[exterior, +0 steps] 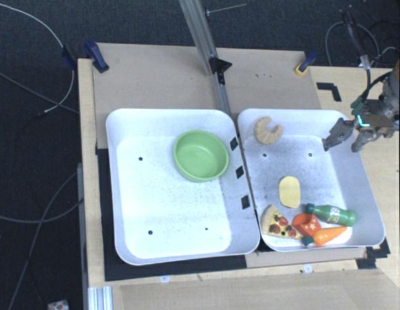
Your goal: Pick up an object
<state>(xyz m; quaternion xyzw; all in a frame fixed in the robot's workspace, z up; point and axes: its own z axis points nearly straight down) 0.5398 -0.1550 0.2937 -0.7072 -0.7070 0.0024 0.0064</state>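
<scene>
**benchwatcher:** Two bins side by side on the bench. The left bin point(128, 192) has just a green bowl point(200, 155) sitting toward its upper right. The right bin point(345, 173) has the rest: a tan croissant-shaped piece point(268, 130) up near the top left corner, a yellow oval chip point(289, 191) around the middle, and a pile along the bottom edge, namely a pizza slice point(278, 223), a red pepper-looking thing point(305, 224), an orange carrot point(327, 236) and a green bottle point(331, 214) lying on its side.

**gripnerd:** What are the fingers doing though?

**benchwatcher:** The gripper point(349, 137) is over the top right edge of the right bin. Fingers point(335, 135) are spread apart, pointing down and left, with nothing between them and not touching any item. It's well apart from the pile at the bottom, and the croissant piece is off to its left.
</scene>
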